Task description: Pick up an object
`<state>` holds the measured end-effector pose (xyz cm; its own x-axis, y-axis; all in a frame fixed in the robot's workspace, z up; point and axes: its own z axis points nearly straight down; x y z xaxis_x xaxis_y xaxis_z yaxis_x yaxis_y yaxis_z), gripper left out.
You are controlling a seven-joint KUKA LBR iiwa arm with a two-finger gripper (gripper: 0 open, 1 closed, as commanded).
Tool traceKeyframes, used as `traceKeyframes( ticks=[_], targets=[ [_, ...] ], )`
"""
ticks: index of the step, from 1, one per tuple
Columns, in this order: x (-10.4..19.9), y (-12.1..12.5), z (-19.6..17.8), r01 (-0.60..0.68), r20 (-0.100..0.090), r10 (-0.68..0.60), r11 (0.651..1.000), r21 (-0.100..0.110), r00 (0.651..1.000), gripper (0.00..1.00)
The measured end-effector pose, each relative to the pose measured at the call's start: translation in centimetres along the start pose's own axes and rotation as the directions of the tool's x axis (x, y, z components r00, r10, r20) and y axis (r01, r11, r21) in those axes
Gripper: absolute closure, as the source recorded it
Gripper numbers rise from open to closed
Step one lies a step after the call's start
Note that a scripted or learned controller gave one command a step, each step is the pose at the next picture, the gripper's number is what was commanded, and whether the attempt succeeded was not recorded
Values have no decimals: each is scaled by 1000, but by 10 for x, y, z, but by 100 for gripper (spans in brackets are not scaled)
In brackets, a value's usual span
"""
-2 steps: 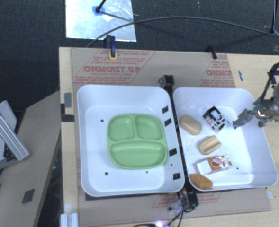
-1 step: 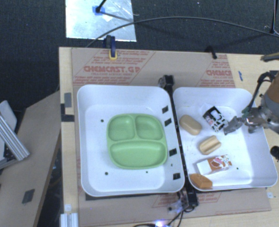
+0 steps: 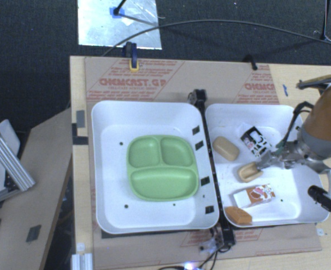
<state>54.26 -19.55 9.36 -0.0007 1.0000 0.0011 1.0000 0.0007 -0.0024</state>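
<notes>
The gripper (image 3: 264, 163) reaches in from the right edge of the frame, low over the right bin (image 3: 283, 112), its tip right at the upper right end of a tan oblong piece (image 3: 249, 171); whether the fingers are spread or pressed together I cannot tell, and nothing can be seen pinched between them. The grey arm (image 3: 322, 129) with its orange band fills the right edge of the frame above the bin's right side.

Around the tip lie the other things in the right bin: a black and white patterned object (image 3: 255, 140) just up and left of the gripper, a beige rounded block (image 3: 226, 148) further left near the bin's left wall, a white packet with a red picture (image 3: 254, 196) below the tan piece, and an orange-brown lump (image 3: 237, 216) at the bin's lower left corner.

The left bin (image 3: 148, 112), at centre frame, holds a green divided plate (image 3: 162, 167) with three compartments. Both bins rest on a brown printed board (image 3: 154, 75) on the bench
</notes>
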Motion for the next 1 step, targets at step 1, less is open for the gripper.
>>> traceKeyframes(
  ticks=[1],
  targets=[
    [-2, 4, 4, -2, 6, 2, 1000, -15, 1000, 0]
  ],
)
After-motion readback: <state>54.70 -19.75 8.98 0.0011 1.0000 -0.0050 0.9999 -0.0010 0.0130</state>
